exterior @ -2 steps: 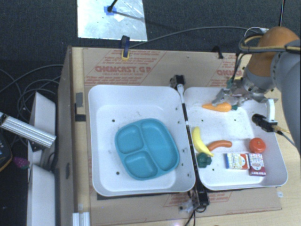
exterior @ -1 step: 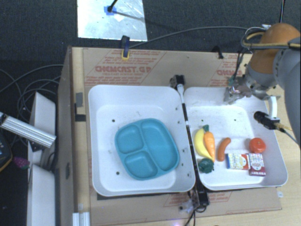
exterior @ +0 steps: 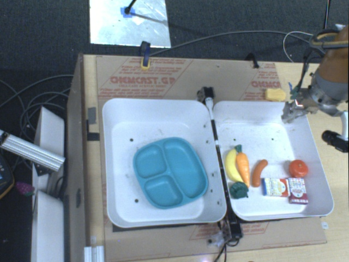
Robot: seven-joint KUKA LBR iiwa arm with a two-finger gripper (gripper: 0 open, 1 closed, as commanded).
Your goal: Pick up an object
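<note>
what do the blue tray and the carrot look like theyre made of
Blue divided tray: likely moulded plastic, matte to satin; uniform colour, rounded compartment edges. Carrot: probably a plastic toy, smooth; flat, even orange with a soft highlight, beside a similar-looking banana. Rubber or foam can't be ruled out.

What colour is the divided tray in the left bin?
Light blue; the tray shows plainly in the camera view, lying in the left bin.
</note>
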